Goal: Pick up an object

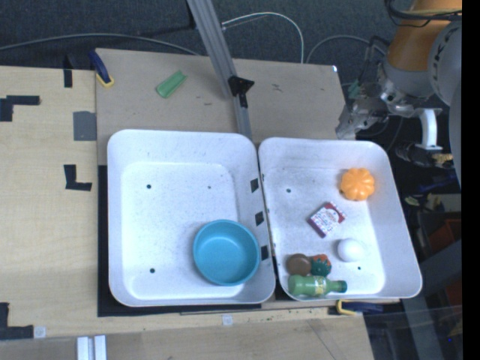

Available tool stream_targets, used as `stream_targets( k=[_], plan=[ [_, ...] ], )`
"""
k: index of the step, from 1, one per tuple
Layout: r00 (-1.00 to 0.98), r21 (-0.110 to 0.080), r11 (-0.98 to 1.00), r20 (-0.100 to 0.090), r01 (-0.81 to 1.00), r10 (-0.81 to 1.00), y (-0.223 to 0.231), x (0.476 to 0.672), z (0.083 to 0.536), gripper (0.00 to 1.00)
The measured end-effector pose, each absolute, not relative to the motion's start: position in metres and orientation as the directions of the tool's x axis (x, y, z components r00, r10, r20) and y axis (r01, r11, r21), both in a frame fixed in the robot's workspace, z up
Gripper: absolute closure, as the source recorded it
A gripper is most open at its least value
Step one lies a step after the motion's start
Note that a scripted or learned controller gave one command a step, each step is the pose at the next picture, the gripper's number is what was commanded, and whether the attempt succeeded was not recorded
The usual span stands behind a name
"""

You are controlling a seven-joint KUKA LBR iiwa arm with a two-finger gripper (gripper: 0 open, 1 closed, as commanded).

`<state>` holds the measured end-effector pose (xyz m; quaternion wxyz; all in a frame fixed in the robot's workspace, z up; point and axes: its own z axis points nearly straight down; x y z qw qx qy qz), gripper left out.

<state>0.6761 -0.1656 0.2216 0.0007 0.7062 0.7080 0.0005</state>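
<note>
The green bottle lies against the right bin's near wall, unpicked, while the gripper, its opening impossible to judge, hangs beyond the far rim.

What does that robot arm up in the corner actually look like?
The arm is rounded and grey, with a glossy orange band above the wrist. Thin dark cables loop over its top. It ends in a small metallic grey gripper with narrow fingers.
</note>
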Motion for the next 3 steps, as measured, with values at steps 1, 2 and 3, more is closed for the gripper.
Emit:
stream_targets(
  k=[1,2,3],
  plan=[
    [-0.005,0.0,0.005,0.001,1.0,1.0,-0.116,0.653,0.233,1.0],
    [-0.005,-0.002,0.005,0.001,1.0,1.0,-0.074,0.64,0.234,1.0],
    [-0.007,-0.002,0.007,0.002,1.0,1.0,-0.02,0.615,0.241,1.0]
  ],
)
